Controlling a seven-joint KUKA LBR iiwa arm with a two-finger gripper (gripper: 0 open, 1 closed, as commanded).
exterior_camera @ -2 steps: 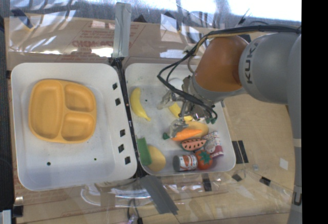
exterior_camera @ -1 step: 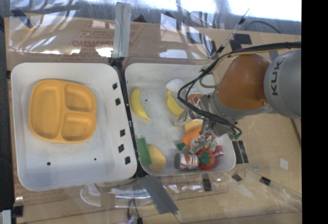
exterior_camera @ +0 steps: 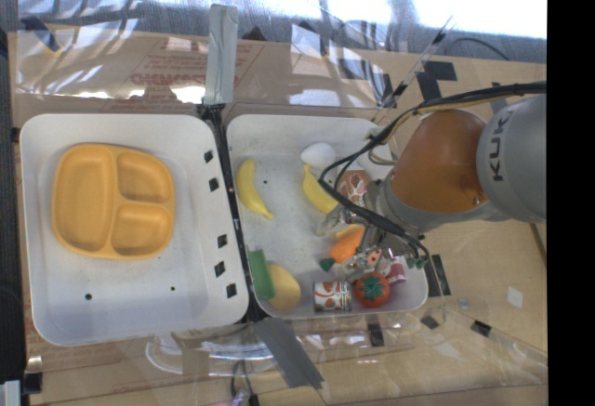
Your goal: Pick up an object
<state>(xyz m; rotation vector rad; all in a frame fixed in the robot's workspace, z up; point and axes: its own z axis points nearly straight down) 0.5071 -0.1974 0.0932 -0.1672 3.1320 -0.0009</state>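
The right bin [exterior_camera: 279, 130] holds several toy foods. A yellow banana [exterior_camera: 251, 189] lies at its left, and a second banana [exterior_camera: 316, 190] sits near the middle beside a white egg-like piece [exterior_camera: 318, 154]. Along the front are a green piece [exterior_camera: 260, 273], a yellow lemon [exterior_camera: 284, 288], a small carton [exterior_camera: 332, 296] and a red tomato [exterior_camera: 371, 290]. An orange carrot [exterior_camera: 348, 243] lies right under my gripper [exterior_camera: 358, 226], which reaches down from the orange-banded wrist [exterior_camera: 437, 163] among the items at the bin's right side.
The left bin [exterior_camera: 37, 302] carries a yellow divided plate [exterior_camera: 112, 202]. A taped divider [exterior_camera: 223, 200] separates the bins. Black cables [exterior_camera: 372, 149] loop off the wrist over the right bin. Cardboard and plastic sheeting lie behind the bins.
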